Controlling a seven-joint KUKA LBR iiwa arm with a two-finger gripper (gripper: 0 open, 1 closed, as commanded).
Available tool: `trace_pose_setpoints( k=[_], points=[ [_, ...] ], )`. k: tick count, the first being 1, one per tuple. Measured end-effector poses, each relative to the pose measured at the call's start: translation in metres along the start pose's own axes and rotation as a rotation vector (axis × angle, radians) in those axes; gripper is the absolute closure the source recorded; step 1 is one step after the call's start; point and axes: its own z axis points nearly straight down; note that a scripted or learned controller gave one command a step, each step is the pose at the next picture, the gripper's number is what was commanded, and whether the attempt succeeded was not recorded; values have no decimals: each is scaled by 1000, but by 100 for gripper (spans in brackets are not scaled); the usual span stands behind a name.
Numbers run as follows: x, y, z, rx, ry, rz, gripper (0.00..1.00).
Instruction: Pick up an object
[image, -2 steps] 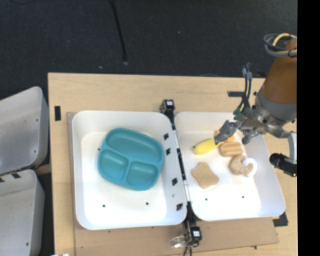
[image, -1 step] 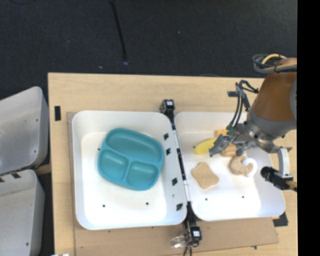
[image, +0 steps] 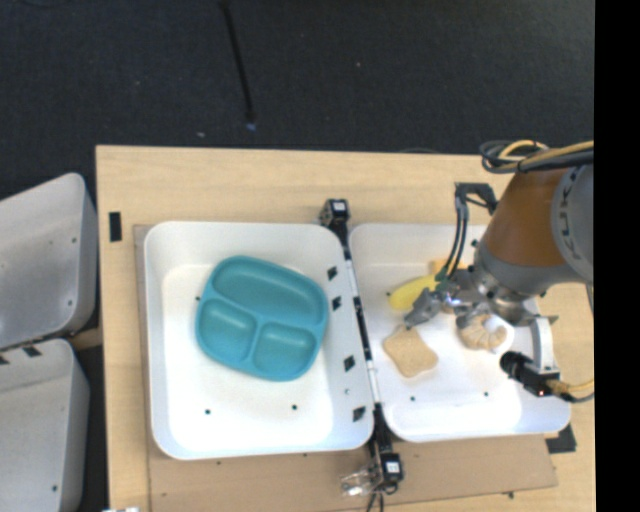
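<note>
Approach step, by the look of it: end effector (image: 428, 308) low inside the right bin (image: 470, 425), fingers slightly parted with nothing seen between them, tip just beside the yellow banana-like toy (image: 410, 293) and just above the tan bread-slice toy (image: 410, 353). Second pale, lumpy object (image: 483, 335) lying under the wrist, partly hidden by the arm (image: 535, 220). Next move probably calls for centring over one piece, likely the yellow toy or the bread slice, then descending and closing around it. Tight on the left, with the divider rail (image: 355, 320) between the bins close to both pieces; bare white floor toward the near edge of the right bin. Teal divided plate (image: 262, 318) alone in the left bin (image: 175, 420), well apart. Counter (image: 120, 190) rim bare around both bins.
</note>
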Motion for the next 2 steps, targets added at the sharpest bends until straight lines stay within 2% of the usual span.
trace_pose_setpoints(
  k=[1,2],
  points=[
    [-2,1,50,-6,-1,3,0],
    [-2,4,35,-15,0,8,100]
  ],
)
